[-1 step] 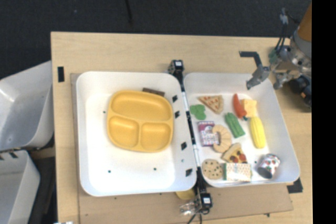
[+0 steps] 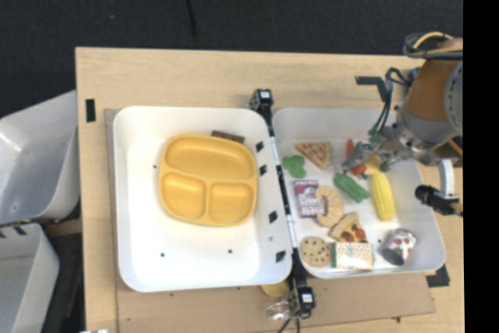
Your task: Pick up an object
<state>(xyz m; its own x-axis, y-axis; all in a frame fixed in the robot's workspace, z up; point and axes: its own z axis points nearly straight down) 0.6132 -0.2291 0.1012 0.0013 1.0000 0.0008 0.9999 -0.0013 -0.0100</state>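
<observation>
Fingers (image 2: 366, 157) hung over the right bin (image 2: 437, 246); corn cob (image 2: 382, 196) lay at five o'clock, long axis twelve-to-six. Whether open, I couldn't tell.

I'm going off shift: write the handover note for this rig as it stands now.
End effector: low in the right bin, at its upper right beside the toy corn cob and green piece. Nothing visibly between its fingers.
Right bin also holds the pizza slice, cookie and other toy food.
Left bin: yellow divided plate.
Done: arm has reached the pile.
Left: grasp one object and lift it.
</observation>
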